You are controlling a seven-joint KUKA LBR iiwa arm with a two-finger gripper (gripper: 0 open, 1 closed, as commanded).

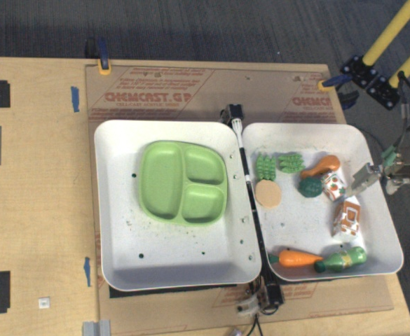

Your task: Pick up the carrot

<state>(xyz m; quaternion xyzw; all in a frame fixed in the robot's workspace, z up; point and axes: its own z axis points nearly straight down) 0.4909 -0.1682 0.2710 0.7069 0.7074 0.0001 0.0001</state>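
Observation:
The carrot [297, 259], orange with a small green top at its left end, lies flat along the front wall of the right bin [381, 208]. Its right end touches a green bottle-shaped toy [345, 259]. My gripper [370, 175] hangs over the right bin's right rim, well behind and to the right of the carrot. Nothing shows in its grasp, and its tip is too small and dim to read.
The right bin also holds two green ridged toys [278, 164], a tan disc [268, 194], an orange and dark green toy [315, 176] and two white-orange cartons [347, 218]. The left bin [113, 208] holds a green divided plate [183, 181]. A yellow pole [394, 23] crosses the top right.

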